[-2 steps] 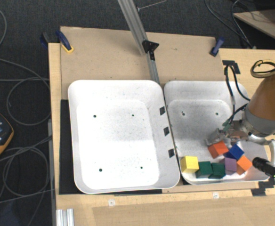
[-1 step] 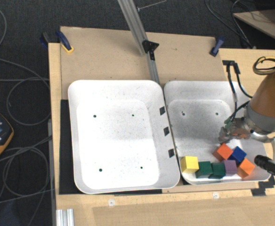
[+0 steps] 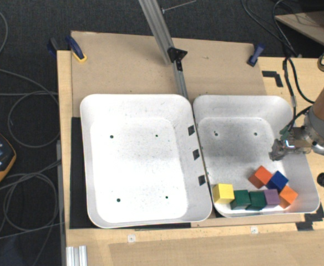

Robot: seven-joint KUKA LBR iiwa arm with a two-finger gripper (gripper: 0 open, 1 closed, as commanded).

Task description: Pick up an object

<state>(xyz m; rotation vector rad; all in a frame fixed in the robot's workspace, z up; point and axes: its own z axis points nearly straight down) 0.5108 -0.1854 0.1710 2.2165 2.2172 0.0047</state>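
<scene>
Blocks cluster in the front corner of the right bin (image 3: 237,112), pressed against its near rim: a yellow block (image 3: 224,192) at the left end, then two green blocks (image 3: 248,199), a purple block (image 3: 271,196), and an orange block (image 3: 288,195) at the right end. Behind that row sit a red-orange block (image 3: 261,177) and a blue block (image 3: 278,179), touching each other. Any of them would serve as the object to pick.

The gripper (image 3: 278,150) hangs over the right side of this same bin, just behind the cluster, and I cannot tell how it is set, because its tip is small and blurred. Nothing is visibly held in it.

From the gripper, the nearest candidates lie toward the front of the tabletop (image 3: 128,54) and slightly left: the red-orange and blue pair is closest, the front row lies beyond it. The yellow block is farthest, well to the left. The blocks are packed tightly, so a grasp in among them looks awkward. The left bin (image 3: 95,110) has no part in the coming move.
</scene>
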